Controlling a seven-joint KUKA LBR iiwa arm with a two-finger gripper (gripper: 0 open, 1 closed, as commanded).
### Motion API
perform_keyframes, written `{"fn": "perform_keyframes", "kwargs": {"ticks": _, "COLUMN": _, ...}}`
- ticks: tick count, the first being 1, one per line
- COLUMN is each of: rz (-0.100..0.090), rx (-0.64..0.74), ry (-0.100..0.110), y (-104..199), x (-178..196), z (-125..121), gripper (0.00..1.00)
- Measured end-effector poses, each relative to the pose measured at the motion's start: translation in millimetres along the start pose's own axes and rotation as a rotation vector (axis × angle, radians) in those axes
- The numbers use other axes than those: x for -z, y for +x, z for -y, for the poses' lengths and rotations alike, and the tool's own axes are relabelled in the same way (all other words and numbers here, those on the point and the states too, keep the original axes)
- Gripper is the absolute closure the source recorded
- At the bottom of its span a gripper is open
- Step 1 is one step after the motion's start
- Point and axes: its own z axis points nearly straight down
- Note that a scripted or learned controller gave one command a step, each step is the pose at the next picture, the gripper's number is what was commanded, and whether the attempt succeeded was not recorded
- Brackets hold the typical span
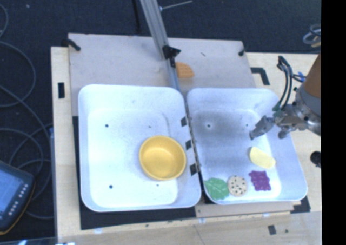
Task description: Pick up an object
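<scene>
Likeliest target: the yellow lemon-shaped piece (262, 157) lying flat in the right bin (227, 103), toward its near right side. Nothing touching it. Gripper (263, 128) sits just up and left of it, above the bin floor, reaching in from the right on the grey arm (303, 114). Can't tell if the gripper is apart or together, too small and blurred; nothing visible in it.

Other candidates along the near edge of the same bin: purple grape cluster (260, 180), cookie (237, 185), green leafy piece (217, 187). Cookie and green piece nearly touch; grapes a bit apart. Left bin (108, 108) has a yellow bowl (162, 157) near its right side. Small orange thing (184, 71) sits on the bench (119, 54) behind the bins, by the metal post (154, 17).

My read: approach step, no grasp yet. Next move needs the gripper shifted over the yellow piece, then straight down. It's low and rounded, so it could slip out sideways on closing.
</scene>
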Motion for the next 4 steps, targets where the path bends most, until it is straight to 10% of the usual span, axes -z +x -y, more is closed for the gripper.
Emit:
{"fn": "perform_keyframes", "kwargs": {"ticks": 2, "rz": 0.001, "rx": 0.000, "ry": -0.001, "y": -15, "x": -94, "z": -3, "gripper": 0.00}}
{"fn": "perform_keyframes", "kwargs": {"ticks": 3, "rz": 0.001, "rx": -0.004, "ry": -0.009, "y": -16, "x": -80, "z": -5, "gripper": 1.00}}
{"fn": "perform_keyframes", "kwargs": {"ticks": 4, "rz": 0.002, "rx": 0.003, "ry": -0.010, "y": -23, "x": -31, "z": -13, "gripper": 1.00}}
